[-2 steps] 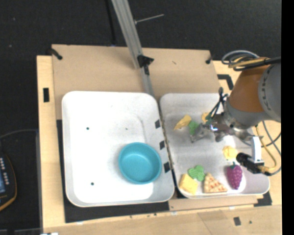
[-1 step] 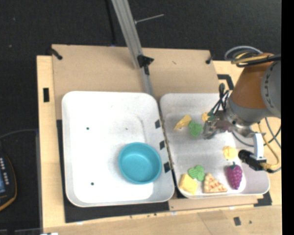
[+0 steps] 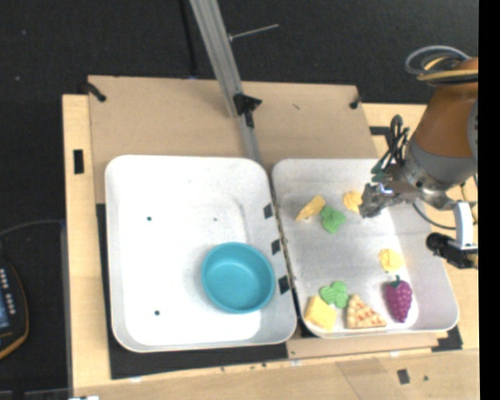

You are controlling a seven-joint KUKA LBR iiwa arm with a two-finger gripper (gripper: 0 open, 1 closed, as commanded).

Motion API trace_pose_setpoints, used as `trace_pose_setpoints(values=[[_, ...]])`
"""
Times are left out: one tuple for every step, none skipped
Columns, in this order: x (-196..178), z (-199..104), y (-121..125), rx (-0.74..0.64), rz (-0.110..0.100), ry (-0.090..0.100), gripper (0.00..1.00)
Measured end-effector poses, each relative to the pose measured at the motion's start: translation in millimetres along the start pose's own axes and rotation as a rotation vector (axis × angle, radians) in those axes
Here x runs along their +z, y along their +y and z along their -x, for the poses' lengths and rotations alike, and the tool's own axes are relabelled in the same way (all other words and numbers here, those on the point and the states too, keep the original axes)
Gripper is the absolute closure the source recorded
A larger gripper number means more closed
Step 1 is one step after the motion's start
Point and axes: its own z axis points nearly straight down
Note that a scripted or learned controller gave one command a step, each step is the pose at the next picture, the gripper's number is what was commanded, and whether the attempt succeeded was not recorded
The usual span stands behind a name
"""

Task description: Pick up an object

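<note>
Right bin (image 3: pixel 417 182), centre right of frame: the gripper (image 3: pixel 372 202) hangs low just beside a small yellow piece (image 3: pixel 352 200); its opening cannot be told. Left of it lie a yellow wedge (image 3: pixel 310 208) and a green piece (image 3: pixel 332 220). Along the bin's lower edge: cheese block (image 3: pixel 320 313), pizza slice (image 3: pixel 362 313), purple grapes (image 3: pixel 398 298). Left bin (image 3: pixel 150 190): blue bowl (image 3: pixel 237 277), lower right.

Two bins (image 3: pixel 133 223), one bowl (image 3: pixel 237 277), eight toys (image 3: pixel 398 298)
</note>
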Motion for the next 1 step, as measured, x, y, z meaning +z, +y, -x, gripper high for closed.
trace_pose_setpoints(values=[[-61.5,-4.9,-2.2,-0.002,0.001,0.000,1.00]])
